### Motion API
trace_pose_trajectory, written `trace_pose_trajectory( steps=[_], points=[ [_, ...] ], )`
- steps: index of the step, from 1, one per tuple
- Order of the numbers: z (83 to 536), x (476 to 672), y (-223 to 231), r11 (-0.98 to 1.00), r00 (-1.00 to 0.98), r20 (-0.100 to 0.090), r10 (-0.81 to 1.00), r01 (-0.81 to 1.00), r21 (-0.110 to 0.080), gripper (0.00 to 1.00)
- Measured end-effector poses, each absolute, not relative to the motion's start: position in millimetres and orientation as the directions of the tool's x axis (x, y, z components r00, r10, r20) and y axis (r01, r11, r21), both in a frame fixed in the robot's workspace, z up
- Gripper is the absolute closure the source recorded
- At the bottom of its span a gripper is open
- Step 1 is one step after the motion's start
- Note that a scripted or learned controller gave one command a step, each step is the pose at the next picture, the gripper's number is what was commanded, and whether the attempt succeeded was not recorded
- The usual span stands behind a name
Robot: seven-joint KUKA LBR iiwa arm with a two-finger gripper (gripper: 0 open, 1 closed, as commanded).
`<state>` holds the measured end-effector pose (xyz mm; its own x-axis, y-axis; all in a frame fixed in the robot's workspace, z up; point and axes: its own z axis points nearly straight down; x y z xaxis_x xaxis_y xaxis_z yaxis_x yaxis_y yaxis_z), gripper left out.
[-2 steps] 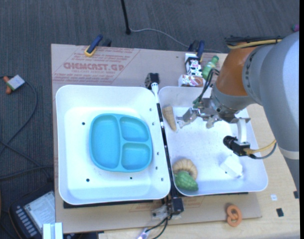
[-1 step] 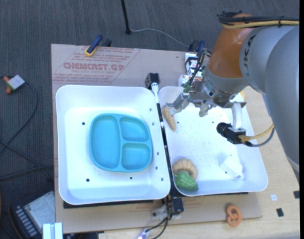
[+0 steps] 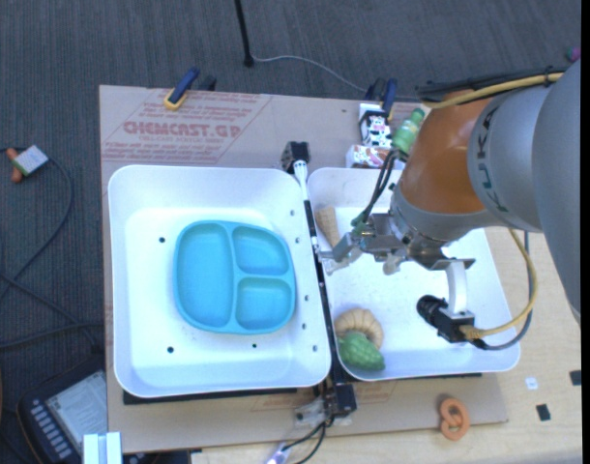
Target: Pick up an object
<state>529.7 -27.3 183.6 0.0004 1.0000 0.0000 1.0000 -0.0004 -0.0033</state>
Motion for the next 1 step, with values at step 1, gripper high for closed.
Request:
trace_pose_trajectory(
  steps=[1],
  points=[
    [184.1, 483.2, -72.3, -0.002, 0.002, -0.001, 1.000, 1.000, -0.002, 0.00]
  ],
)
